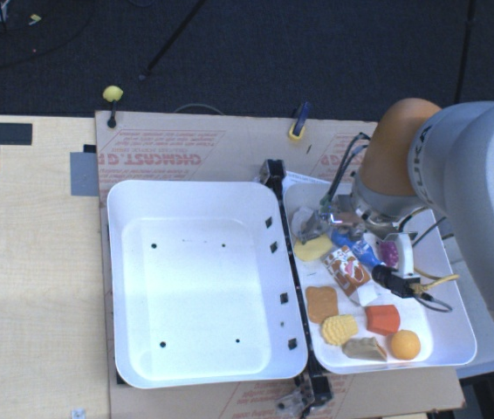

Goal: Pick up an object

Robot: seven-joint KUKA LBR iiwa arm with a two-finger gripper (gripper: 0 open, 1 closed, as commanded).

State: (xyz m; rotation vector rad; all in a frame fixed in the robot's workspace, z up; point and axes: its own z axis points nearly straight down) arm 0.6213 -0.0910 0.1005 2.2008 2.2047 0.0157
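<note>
Currently the pick is standing early: nothing is showing as lifted, and every object is lying in the right bin [456, 356], while the left bin [125, 234] is holding nothing. The arm [456, 173] is reaching in from the right and bending down over the right bin's far half, with its orange band [400, 147] turned toward the camera. The gripper [327, 221] is hanging low at the bin's far left corner, just beside the yellow piece [312, 249]; whether it is spread, pressed together or pinching anything, I cannot tell, since the tip is reading as a dark grey tangle against the clutter. Contents, from the middle to the near edge: a red-brown packet [348, 271] and a blue item [356, 244] near the middle, a purple item [389, 253] toward the right wall, a tan biscuit [322, 303], a yellow corn-like piece [340, 328], a red block [383, 319], an orange ball [405, 345] and a beige lump [365, 349] near the near edge. Left to do, judging from this: closing on one object, raising it clear of the bin. Hard to make out: the wrist and its black cable are covering part of the pile beneath, and the arm's upper part is running out of view at the right.
</note>
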